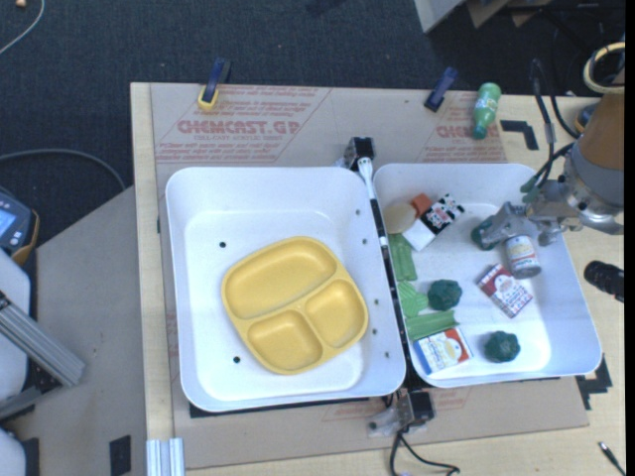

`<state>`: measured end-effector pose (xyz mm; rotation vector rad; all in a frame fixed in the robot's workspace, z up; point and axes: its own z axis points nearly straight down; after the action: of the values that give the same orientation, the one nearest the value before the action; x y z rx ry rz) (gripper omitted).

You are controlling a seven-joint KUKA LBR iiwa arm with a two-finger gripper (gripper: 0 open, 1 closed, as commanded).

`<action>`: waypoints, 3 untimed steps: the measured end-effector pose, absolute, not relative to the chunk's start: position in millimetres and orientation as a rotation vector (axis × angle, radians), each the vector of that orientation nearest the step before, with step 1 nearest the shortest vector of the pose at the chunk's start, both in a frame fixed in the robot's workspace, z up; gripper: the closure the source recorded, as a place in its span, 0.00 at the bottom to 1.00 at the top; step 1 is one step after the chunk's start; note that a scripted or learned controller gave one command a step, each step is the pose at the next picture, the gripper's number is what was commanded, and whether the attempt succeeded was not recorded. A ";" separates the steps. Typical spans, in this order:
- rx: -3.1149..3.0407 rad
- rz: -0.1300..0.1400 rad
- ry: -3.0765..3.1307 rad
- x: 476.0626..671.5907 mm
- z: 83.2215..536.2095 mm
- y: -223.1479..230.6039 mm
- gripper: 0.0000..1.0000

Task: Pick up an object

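The gripper (493, 232) hangs low in the right bin (580, 296) — parted or closed, I cannot tell. A small can (522, 257) lies just at its five o'clock, probably the aim of this low approach — the red packet (506, 292) sits beyond.

Right bin (585, 315) crowded with small items; yellow tray (295, 303) fills left bin (189, 266)
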<state>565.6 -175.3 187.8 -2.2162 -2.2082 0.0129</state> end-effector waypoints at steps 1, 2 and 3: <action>-2.221 0.000 -2.221 568.9 195.9 -175.0 0.00; -2.218 0.004 -2.218 570.1 153.1 -176.3 0.00; -2.212 -0.008 -2.218 563.3 105.0 -177.8 0.00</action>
<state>563.3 -177.8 105.0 -2.2124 -2.2177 -0.0077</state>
